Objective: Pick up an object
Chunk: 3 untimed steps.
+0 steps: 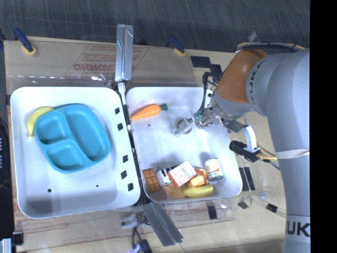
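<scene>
The carrot [146, 111] is orange with a green stub, lying at the far left of the right bin [163, 146]. One blue tray [73, 136] and one banana [36, 118] sit in the left bin [31, 188]. The gripper [185, 125] hovers mid-bin; its state is unclear. Packets [181, 177] crowd the near edge, overlapping.
</scene>
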Available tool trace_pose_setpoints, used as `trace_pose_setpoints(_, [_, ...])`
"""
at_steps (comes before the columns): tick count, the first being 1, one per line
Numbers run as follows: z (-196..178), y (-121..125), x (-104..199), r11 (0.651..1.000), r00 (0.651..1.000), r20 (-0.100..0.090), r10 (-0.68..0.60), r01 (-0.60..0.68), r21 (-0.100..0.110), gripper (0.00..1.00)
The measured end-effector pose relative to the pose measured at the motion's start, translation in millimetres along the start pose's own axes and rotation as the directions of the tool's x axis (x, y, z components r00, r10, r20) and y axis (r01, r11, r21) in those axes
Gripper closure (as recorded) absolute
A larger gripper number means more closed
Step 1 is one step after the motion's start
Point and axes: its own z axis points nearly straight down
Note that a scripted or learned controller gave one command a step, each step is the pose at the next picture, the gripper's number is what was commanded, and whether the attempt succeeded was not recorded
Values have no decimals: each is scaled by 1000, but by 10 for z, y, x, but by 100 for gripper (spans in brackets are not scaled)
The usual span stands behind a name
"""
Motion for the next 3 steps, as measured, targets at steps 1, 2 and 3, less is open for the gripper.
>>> trace_pose_setpoints(1, [-11, 400, -80, 972, 972, 3, -234, 234, -2, 0])
trace_pose_setpoints(2, [9, 29, -21, 1000, 1000, -2, 12, -12, 3, 0])
trace_pose_setpoints(3, [-86, 34, -20, 1000, 1000, -2, 8, -8, 5, 100])
